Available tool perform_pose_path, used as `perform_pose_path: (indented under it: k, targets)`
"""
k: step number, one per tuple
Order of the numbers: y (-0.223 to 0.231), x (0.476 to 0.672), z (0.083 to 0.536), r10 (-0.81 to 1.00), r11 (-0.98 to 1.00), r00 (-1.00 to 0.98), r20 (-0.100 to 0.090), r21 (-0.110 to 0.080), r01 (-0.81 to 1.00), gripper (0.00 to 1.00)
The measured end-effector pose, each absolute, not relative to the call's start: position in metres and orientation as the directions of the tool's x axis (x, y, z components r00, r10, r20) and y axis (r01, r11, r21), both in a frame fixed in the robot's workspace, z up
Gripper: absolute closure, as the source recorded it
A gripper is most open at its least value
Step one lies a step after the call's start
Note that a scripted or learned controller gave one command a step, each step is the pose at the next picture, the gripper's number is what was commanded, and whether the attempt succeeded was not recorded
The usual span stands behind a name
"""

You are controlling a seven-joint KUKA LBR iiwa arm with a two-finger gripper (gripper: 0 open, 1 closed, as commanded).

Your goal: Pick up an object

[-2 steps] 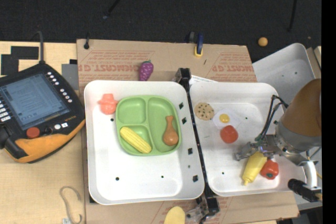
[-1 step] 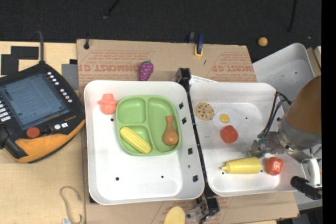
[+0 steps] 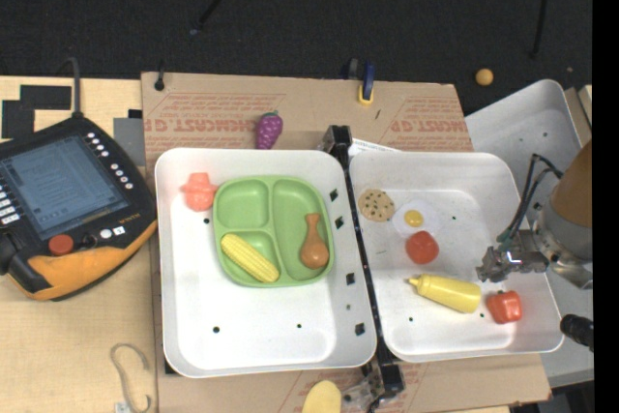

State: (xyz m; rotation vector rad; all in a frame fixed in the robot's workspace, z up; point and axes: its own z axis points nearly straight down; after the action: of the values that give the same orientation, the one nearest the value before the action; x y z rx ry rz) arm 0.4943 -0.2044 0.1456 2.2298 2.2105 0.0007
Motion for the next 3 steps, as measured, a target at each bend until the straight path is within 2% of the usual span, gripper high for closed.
perform_pose_path:
  k: [1,2,3]
  targets:
    - [-0.198,0.501,0.203,1.000,0.000,0.000,-0.001,0.004,1.000,1.00]
    - [-0.199,0.501,0.229,1.000,0.000,0.000,0.000,0.001,1.000,1.00]
    - [-0.154,0.493,0.223,1.000,0.002,-0.002,0.003,-0.004,1.000,1.00]
